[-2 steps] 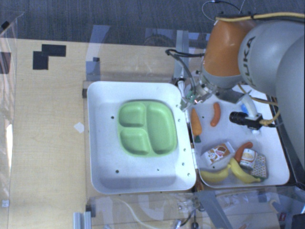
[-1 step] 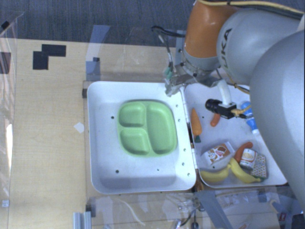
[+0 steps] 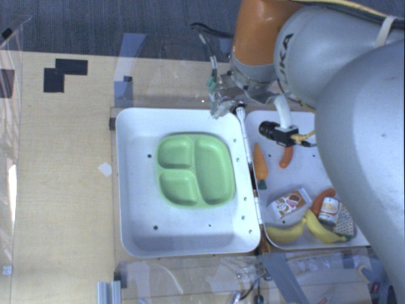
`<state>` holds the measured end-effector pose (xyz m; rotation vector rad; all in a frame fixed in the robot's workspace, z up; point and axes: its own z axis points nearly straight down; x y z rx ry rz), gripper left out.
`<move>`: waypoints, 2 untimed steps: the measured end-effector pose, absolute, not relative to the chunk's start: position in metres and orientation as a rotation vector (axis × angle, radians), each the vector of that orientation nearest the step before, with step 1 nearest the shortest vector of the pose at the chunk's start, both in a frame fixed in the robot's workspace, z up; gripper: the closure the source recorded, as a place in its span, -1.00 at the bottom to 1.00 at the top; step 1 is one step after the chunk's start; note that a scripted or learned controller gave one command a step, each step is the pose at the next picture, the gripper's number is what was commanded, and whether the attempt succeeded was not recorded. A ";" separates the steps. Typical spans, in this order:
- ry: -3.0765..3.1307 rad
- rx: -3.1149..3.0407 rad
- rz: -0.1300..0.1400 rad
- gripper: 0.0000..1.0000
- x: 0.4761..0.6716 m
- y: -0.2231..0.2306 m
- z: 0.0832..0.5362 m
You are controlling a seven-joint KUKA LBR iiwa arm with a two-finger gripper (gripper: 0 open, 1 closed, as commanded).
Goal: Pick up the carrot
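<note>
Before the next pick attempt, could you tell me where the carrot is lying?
The carrot lies in the right bin, against its left wall, up-view of the bananas and left of a small orange piece.

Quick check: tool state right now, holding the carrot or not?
Tool: cannot be told from this angle; it sits at the far rim between the two bins. The carrot lies in the right bin, apart from it, not held.

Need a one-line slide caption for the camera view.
Carrot lies in the right bin beside bananas; green tray sits in the left bin.
</note>
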<state>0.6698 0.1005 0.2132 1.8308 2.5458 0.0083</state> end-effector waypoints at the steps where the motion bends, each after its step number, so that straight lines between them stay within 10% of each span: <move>1: 2.546 1.830 0.008 -1.00 0.670 0.101 0.213; 2: 2.502 1.891 0.010 -1.00 0.662 0.122 0.100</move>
